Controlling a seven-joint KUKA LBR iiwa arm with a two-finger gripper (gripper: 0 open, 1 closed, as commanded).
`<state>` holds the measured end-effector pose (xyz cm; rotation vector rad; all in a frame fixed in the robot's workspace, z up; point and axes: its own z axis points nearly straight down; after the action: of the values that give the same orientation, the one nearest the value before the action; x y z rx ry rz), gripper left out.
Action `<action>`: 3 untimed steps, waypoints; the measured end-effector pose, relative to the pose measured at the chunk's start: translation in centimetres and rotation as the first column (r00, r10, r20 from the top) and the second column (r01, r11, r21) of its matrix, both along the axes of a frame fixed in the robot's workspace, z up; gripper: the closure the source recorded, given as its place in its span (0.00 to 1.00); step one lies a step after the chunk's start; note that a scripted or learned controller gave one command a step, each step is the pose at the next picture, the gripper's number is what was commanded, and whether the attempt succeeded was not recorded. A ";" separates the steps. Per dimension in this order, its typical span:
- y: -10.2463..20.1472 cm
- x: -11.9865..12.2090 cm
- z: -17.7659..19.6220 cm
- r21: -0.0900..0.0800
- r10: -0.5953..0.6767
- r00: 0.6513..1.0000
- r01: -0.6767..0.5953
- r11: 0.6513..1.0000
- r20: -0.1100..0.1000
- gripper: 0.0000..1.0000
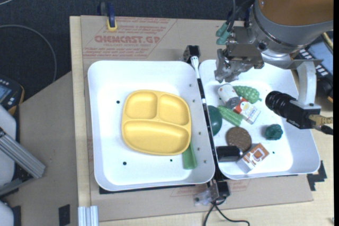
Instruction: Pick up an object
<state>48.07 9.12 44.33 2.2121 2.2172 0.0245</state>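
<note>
The grey arm (296, 2), smooth metal with a glossy orange band, reaches over the right bin (304, 159). The left bin (100, 114), shallow white plastic, holds a rounded yellow divided plate (156, 121) and a flat green strip (189, 158). The gripper (229, 72) hangs just above a small white cylinder (228, 92) among the right bin's clutter: a bumpy green piece (247, 93), a round brown disc (239, 137), a crinkled teal lump (274, 131). Whether its jaws are apart or together I cannot tell.

Left of my gripper (229, 72) sits one yellow divided plate (156, 122); two white bins (100, 114); below my gripper, one brown disc (239, 137), two small cartons (248, 110).
</note>
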 end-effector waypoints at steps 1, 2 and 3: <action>-2.9 -0.3 -11.9 -0.007 -0.007 1.000 0.007 1.000 -0.031 1.00; -7.4 0.0 4.7 -0.003 -0.006 1.000 0.006 1.000 0.005 1.00; -11.6 1.2 0.2 -0.005 -0.008 1.000 0.008 1.000 -0.024 1.00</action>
<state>49.28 -2.50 44.49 2.2305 2.2174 -0.0078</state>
